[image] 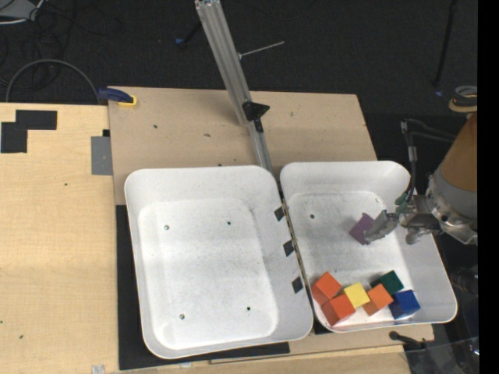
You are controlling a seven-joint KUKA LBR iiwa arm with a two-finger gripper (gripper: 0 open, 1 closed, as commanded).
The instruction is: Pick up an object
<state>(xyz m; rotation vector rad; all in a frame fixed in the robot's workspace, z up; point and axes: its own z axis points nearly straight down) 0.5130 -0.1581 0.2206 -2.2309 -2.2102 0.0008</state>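
Observation:
My gripper (pixel 394 235) hangs over the right part of the right bin (pixel 343 179), reaching in from the right edge. Its two grey fingers (pixel 382 226) are spread apart, with nothing between them, so it is open. A purple block (pixel 361 227) lies on the bin floor just left of the left finger, touching or nearly touching its outer side. Toward the bin's front lies a cluster of blocks: a red-orange one (pixel 327 284), a second red-orange one (pixel 339 308), a yellow one (pixel 356 295), an orange one (pixel 380 296), a green one (pixel 390 280) and a blue one (pixel 404 303).
The left bin (pixel 140 189) stands beside the right one, with black clips (pixel 288 247) along the shared rim. A slanted metal rail (pixel 231 68) rises behind the bins. Beyond them is the wooden bench top (pixel 195 127).

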